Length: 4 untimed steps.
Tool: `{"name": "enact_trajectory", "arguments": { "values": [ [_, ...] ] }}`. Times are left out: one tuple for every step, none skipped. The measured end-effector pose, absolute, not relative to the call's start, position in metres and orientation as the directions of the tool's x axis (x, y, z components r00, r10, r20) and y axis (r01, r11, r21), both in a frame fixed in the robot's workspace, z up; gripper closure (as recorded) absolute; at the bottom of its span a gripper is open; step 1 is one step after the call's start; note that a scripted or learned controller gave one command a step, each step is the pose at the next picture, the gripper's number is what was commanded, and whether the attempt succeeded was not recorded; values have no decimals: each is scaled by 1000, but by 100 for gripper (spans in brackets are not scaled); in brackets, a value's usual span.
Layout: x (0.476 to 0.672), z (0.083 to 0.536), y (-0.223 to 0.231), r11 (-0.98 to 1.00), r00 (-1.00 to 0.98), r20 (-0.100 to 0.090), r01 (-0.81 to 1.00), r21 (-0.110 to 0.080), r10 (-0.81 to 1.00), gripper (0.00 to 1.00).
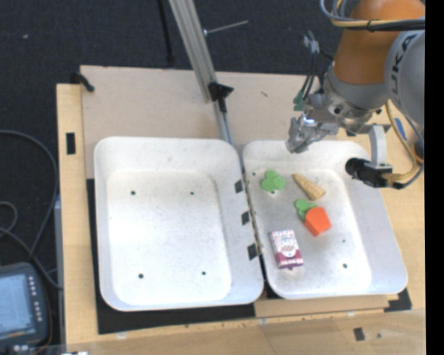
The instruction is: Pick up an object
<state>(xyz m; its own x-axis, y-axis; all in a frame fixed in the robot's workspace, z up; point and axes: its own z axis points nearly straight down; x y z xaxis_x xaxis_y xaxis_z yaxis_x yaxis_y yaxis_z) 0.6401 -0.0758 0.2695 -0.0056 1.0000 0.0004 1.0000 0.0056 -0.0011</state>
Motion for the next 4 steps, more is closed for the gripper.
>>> {"name": "enact_trajectory", "arguments": {
  "values": [
    [624,257,-18,6,-6,1,1000,-1,1000,100],
    [617,245,33,6,-6,1,1000,-1,1000,100],
    [612,244,89,8,-8,2,1000,-1,1000,100],
    [612,244,85,0,0,1,1000,0,1000,0]
  ]
}}
